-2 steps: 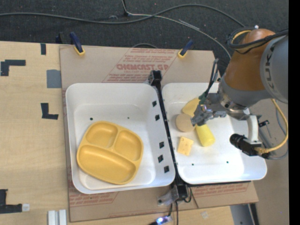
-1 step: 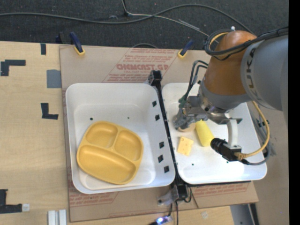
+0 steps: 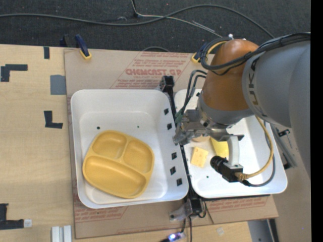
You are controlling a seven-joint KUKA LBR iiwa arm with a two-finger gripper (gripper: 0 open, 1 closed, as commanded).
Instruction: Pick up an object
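Note:
In the right bin [image 3: 262, 183] lies a small yellow wedge like a slice of cheese [image 3: 199, 157], near the bin's left wall. A second yellow piece [image 3: 219, 146] lies just right of it, partly covered by the wrist. My gripper [image 3: 189, 134] hangs low over the bin's left side, just above and left of the wedge, close to the wall between the bins. The arm's orange band and grey body cover much of this bin. I see nothing held.
The left bin [image 3: 81, 105] holds a yellow divided plate [image 3: 118, 163] toward its front. Black clips run along the wall between the bins [image 3: 171, 135]. Cardboard lies under both bins, and cables trail across the dark floor behind.

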